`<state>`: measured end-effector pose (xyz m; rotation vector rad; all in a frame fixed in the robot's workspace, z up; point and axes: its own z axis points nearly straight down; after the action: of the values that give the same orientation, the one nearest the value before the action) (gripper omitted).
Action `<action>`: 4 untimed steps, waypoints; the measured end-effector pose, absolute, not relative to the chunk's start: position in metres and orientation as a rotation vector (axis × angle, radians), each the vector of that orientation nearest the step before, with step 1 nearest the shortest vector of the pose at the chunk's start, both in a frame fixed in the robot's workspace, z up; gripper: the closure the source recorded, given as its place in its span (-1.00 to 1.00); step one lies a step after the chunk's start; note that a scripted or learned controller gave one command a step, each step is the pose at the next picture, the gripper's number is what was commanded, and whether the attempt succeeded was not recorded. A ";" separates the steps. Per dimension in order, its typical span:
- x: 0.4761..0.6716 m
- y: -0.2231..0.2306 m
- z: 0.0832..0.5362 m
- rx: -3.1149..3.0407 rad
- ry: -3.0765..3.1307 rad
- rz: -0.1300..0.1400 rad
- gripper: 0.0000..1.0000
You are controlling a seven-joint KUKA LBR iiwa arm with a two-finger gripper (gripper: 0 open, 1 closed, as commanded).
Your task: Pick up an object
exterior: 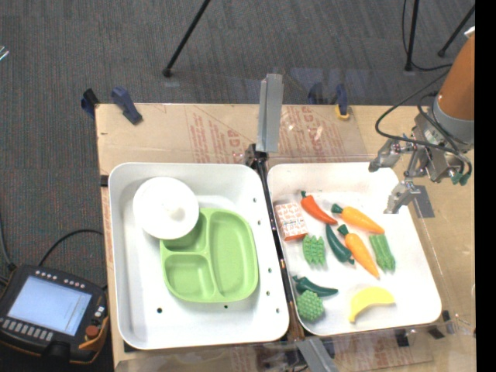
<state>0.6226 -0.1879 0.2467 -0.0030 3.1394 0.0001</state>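
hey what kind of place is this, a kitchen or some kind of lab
Most likely a robotics lab, not a kitchen. A robot arm's gripper hangs over a white bin of toy food such as a plastic banana, a teach pendant lies on the carpet, and tripod legs stand behind the bench.

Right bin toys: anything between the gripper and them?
Nothing visible. The gripper hangs over the right bin's upper right part, and bare white floor separates it from the nearest carrot and green bean pod.
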 end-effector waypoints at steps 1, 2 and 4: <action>0.621 -0.164 0.122 0.028 3.155 0.007 -1.00; 0.610 -0.147 0.094 0.216 3.121 0.001 -1.00; 0.582 -0.167 0.088 -0.053 3.138 0.001 -1.00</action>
<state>0.5819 -0.1670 0.0884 -0.0531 3.1380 0.0010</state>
